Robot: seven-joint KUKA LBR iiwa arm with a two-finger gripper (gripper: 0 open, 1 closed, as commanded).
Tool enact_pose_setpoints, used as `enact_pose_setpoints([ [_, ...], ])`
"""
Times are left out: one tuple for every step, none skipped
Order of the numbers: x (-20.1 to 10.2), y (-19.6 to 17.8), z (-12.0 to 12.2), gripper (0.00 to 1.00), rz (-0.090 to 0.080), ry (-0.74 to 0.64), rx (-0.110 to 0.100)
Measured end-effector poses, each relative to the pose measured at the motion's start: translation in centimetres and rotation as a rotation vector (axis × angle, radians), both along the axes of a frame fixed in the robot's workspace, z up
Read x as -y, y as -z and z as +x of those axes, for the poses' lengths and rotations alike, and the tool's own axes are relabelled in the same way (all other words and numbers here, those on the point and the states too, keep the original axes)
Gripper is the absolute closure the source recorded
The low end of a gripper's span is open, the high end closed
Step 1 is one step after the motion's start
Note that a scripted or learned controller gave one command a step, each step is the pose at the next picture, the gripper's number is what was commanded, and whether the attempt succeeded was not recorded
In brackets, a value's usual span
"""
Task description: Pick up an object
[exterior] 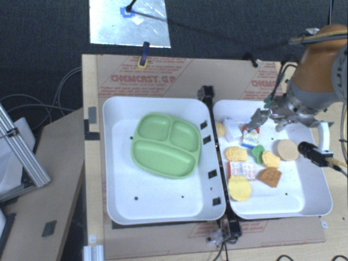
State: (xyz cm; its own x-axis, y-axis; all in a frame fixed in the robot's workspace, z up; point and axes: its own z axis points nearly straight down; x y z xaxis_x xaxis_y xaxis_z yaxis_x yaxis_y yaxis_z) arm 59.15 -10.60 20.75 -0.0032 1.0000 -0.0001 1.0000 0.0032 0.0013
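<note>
Camera view: gripper hovers right above blue-white packet, jaws' state — can't tell tbh. Imo drop straight down, centre on packet, avoid green piece beside it.

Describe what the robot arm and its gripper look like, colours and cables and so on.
The arm is bulky and rounded, grey with a broad orange band above the wrist. Thin dark cables run down beside it. The gripper is small, metallic grey, with slim fingers showing a red tip.

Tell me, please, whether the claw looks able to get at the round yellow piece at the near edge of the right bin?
Probably yes: the round yellow piece lies uncovered, with neighbours crowding only its far side.
</note>
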Motion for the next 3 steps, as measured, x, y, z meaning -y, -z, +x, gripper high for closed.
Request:
enact_pose_setpoints([
  [-0.6,5.9,-0.6,0.00,0.001,0.002,-0.004],
  [-0.4,11.3,-0.6,0.00,-0.003,0.004,0.009],
  [0.0,11.5,0.0,0.00,-0.008,0.004,0.016],
])
